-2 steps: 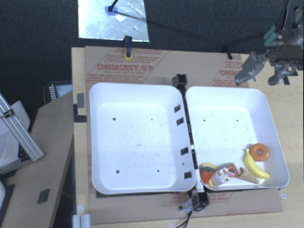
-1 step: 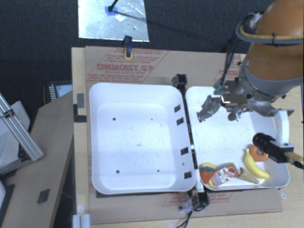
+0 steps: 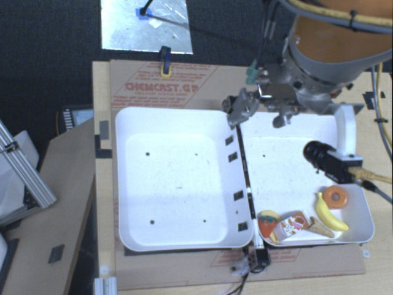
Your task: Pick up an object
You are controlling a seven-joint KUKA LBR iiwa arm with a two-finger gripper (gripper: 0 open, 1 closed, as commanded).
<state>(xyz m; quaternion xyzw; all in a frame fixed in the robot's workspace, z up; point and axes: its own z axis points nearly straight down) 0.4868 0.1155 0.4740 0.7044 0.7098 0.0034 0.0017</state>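
Camera view, banana [image 3: 329,214] in right bin [image 3: 288,149]

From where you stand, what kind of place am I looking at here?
Probably a robotics lab test bench, not a kitchen. Two shallow white bins sit side by side, a grey robot arm hangs above them, and toy food such as a banana lies in the right one.

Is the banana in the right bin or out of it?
In. The banana lies flat on the right bin's floor near its front corner, beside an orange donut-shaped toy.
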